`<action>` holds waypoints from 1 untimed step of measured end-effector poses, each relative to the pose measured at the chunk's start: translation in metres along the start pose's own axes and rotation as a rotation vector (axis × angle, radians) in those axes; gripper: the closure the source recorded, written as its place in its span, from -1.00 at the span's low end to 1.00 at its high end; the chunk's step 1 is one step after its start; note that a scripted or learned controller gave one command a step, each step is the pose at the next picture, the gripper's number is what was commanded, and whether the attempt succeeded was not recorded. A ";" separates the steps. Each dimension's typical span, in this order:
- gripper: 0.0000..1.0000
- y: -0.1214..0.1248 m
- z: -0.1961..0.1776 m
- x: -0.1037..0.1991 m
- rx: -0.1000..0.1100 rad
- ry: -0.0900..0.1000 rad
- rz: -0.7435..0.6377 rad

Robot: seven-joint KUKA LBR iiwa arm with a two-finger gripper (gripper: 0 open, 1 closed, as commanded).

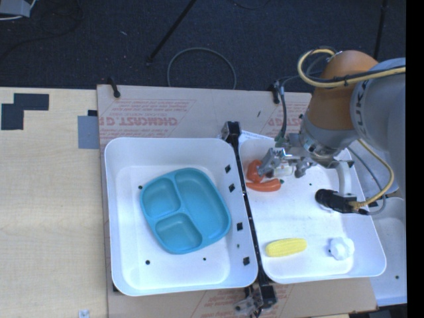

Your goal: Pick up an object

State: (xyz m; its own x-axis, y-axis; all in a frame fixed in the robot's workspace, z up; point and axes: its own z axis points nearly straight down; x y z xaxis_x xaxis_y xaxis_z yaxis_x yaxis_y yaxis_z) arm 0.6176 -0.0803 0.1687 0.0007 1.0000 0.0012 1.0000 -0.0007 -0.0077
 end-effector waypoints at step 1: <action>-1.00 0.007 0.061 0.000 0.000 0.000 -0.001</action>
State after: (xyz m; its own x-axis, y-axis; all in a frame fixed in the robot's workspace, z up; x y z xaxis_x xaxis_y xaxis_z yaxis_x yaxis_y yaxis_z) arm 0.6237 -0.0801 0.1074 -0.0005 1.0000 0.0008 1.0000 0.0005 -0.0076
